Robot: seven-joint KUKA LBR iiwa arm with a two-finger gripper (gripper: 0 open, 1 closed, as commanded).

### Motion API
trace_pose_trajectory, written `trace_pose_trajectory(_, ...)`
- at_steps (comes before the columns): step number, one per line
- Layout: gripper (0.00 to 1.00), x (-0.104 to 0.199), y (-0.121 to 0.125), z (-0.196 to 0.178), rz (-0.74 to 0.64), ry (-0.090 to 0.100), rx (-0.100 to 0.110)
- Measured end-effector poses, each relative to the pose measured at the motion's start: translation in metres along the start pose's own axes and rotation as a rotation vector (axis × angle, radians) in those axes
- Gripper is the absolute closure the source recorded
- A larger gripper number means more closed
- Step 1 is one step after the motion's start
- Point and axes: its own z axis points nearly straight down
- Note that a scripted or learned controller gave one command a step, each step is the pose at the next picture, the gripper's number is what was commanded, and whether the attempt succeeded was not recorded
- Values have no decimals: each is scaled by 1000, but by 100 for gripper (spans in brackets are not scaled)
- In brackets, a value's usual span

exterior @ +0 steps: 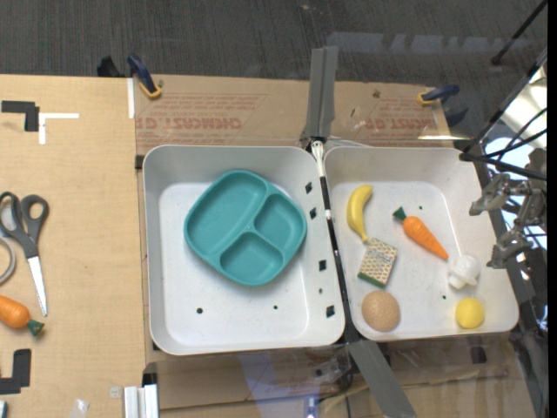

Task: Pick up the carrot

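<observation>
The carrot [425, 234], orange with a small green top, lies slanted in the right bin [435, 172], its green end toward the upper left. My gripper [494, 229] hangs at that bin's right rim, a short way to the right of the carrot and apart from it. Its two fingers stand spread, one above the other in the view, with nothing between them.
The right bin also holds a banana [359, 212], a speckled sponge block [378, 263], a brown egg-shaped thing [380, 311], a lemon [470, 313] and a small white piece [464, 272]. A teal divided plate [246, 226] sits in the left bin. Scissors [26, 242] and a second carrot [13, 313] lie on the bench at the left.
</observation>
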Motion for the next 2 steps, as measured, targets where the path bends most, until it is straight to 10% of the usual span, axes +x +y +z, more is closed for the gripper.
trace_pose_trajectory(1, 0, -17, 14, 144, -360, 0, -1)
trace_pose_trajectory(2, 0, -39, 19, 158, -343, -3, 1)
